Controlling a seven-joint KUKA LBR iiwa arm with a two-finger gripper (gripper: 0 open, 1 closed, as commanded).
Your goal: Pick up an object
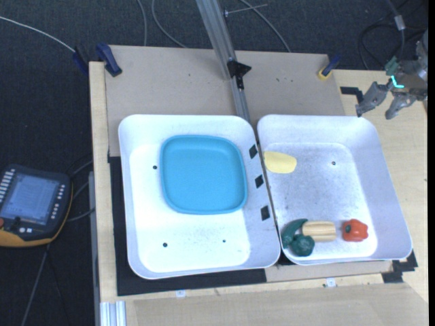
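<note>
- Gripper (380,104) sits way out at the far right edge of the table (170,80), past the top corner of the right bin (380,148). Fingers look spread apart with nothing between them, so no catch yet.
- Stuff to grab is all in the right bin: yellow piece (279,162) up near the left wall, then green thing (298,237), tan block (319,231) and red pepper-looking thing (354,230) lined up along the near edge.
- Left bin (136,182) just has the blue plate (203,174) in it.
- Risk one, I reckon: green thing and tan block are touching, so going for either probably nudges the other or pinches both badly.
- Risk two: that row hugs the near wall, so a finger could land on the rim instead of beside the object.
- Yellow piece is well apart from the rest, but close to the divider, same wall problem.
</note>
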